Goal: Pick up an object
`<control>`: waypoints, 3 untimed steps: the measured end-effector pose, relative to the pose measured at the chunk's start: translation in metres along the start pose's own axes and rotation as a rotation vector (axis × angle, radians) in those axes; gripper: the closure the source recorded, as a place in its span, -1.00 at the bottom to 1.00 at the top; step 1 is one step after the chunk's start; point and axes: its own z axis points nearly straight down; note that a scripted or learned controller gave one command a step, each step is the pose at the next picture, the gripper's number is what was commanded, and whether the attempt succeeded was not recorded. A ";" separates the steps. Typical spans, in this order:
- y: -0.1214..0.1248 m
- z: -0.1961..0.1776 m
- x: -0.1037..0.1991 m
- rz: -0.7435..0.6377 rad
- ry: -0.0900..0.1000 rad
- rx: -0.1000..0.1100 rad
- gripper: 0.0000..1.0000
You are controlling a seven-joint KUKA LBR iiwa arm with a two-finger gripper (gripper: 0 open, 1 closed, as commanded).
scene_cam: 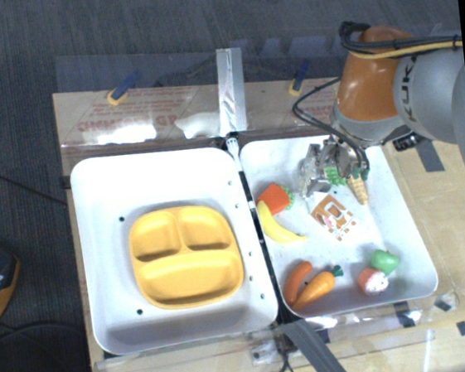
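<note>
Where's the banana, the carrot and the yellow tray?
banana point(277, 226), camera view, middle of its curved yellow body
carrot point(313, 287), camera view, middle of its orange body
yellow tray point(186, 255), camera view, ridge between its compartments

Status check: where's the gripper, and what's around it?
Gripper low in right bin, far end. Corn cob beside it; grasp unclear. Patterned card and banana nearby.

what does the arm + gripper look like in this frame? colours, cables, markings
Grey rounded arm with dark lettering partly visible on its side, and a glossy orange band above the wrist. A black cable loops beside the band. The gripper is a small metallic silver assembly.
</note>
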 end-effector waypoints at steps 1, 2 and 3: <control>0.000 0.000 0.000 -0.001 0.000 0.000 -1.00; 0.007 0.025 0.029 0.122 0.004 -0.011 -1.00; 0.011 0.024 0.061 0.281 0.000 -0.011 -1.00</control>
